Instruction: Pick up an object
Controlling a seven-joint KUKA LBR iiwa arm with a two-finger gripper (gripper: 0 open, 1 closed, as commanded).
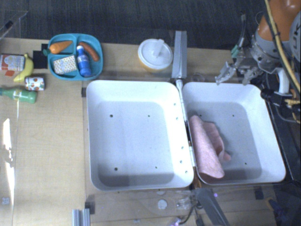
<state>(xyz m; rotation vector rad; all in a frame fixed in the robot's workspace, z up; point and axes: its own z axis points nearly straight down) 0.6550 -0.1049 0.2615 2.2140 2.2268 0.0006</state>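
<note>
I see the gripper (pixel 233 72) above the right bin (pixel 263 173)'s far rim, fingers spread with nothing between. The pink cloth (pixel 207 147) is folded against the left wall, its underside hidden.

A robot lab: bench (pixel 47 149) with 2 white bins (pixel 136 91), toy food tray (pixel 75 55).

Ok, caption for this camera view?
Open claw above the right bin's far edge; pink cloth lies inside by the divider.

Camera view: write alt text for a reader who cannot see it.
A pink cloth lies against the left wall of the right bin, with the gripper hanging over that bin's far rim. The left bin sits beside it; a blue tray of toy food rests beyond.
</note>
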